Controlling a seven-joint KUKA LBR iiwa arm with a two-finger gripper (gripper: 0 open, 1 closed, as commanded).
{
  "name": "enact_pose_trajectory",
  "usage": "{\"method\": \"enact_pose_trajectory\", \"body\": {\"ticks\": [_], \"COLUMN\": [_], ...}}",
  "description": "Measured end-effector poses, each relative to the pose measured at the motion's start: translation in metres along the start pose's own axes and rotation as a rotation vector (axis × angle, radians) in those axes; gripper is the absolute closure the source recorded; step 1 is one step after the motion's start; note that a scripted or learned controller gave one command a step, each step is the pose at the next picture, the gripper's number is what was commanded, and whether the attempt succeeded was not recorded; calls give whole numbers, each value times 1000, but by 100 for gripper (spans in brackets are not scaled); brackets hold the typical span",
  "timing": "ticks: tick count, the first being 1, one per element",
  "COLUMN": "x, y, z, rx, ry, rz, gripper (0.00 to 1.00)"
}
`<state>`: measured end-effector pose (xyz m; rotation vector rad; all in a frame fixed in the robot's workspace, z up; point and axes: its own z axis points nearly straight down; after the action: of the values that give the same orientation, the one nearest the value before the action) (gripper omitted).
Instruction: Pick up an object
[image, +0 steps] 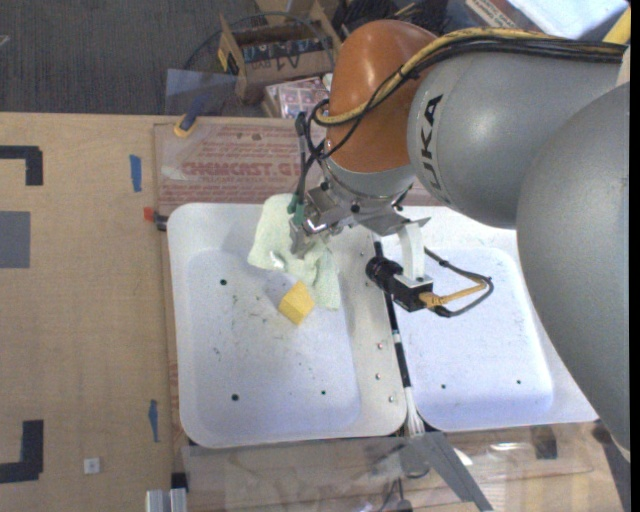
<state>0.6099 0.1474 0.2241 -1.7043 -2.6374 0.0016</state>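
A pale green cloth (270, 238) lies crumpled in the far part of the left bin (250, 395). My gripper (303, 238) hangs from the orange-banded wrist, right over the cloth's right side and down at the cloth. The wrist body covers part of the cloth. A small yellow block (295, 303) rests on the bin floor just in front of the cloth, a short way nearer than the gripper.
The right bin (480, 375) sits beside the left one, with a raised rim (400, 370) between them. A black fitting with an orange cable (425, 293) hangs off the wrist over that rim. The big grey arm covers the right side. Wooden bench (80, 300) lies left.
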Motion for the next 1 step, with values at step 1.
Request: {"method": "enact_pose_trajectory", "body": {"ticks": [1], "x": [5], "y": [31], "z": [8], "rx": [-5], "ry": [-3], "rz": [-73], "gripper": [100]}}
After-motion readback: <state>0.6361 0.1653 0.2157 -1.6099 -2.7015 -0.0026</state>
